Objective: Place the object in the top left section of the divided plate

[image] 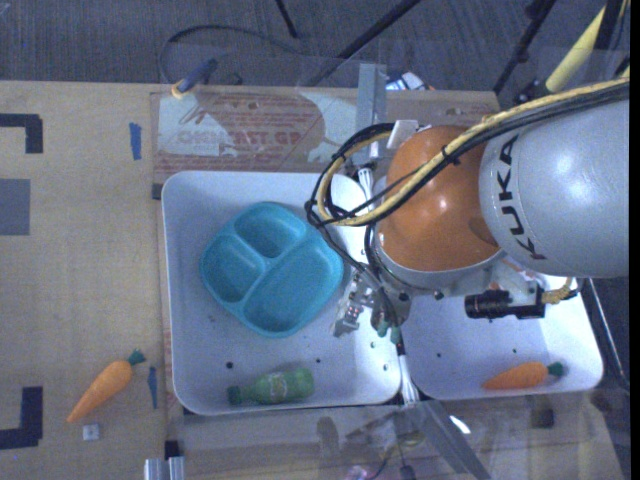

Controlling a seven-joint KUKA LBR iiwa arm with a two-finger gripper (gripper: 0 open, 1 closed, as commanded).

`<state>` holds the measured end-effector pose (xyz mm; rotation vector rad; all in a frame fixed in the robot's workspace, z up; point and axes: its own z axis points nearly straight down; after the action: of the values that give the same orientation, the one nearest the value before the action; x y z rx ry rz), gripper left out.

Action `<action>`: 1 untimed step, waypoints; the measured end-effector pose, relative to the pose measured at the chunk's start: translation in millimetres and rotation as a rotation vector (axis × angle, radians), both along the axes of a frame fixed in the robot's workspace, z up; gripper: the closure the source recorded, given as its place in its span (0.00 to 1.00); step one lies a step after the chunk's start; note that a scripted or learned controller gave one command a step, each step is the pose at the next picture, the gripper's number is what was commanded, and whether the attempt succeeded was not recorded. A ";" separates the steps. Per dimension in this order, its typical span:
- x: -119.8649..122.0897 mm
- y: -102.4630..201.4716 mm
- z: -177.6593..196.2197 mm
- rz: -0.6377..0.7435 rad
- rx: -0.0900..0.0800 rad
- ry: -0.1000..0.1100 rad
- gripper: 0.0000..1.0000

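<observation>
An orange toy carrot (pixel 100 389) with a green top lay on the bare wooden bench (pixel 70 268), outside the bins at the far left, near strips of blue tape (pixel 135 140) and black corner marks. Behind the left bin (pixel 185 298), a clear sheet over brown card (pixel 240 133) carried faded reddish print too faint to read.

The divided plate (pixel 272 268), a teal-blue dish with rounded corners and three sections, two small and one large, sat turned at an angle in the upper middle of the left bin. A green bottle (pixel 271 386) with a pale label, its wording too small to make out, lay on its side near that bin's front wall, well apart from the plate.

The gripper (pixel 366 316) hung over the right side of the left bin, just beside the plate's right edge. Whether it was apart or together could not be told from this angle, and nothing could be seen in its grasp.

The arm (pixel 560 188) reached in from the right, its orange band (pixel 440 213) above the wall between the bins, black and yellow cables looped about it and the black letters "KUK" legible on its grey casing. A second orange carrot (pixel 518 375) lay near the front of the right bin (pixel 450 353)
</observation>
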<state>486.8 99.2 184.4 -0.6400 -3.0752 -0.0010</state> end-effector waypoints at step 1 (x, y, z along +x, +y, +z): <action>-7.3 71.9 38.7 0.039 0.001 -0.004 1.00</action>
<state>479.5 171.1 223.1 -0.5803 -3.0904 -0.0036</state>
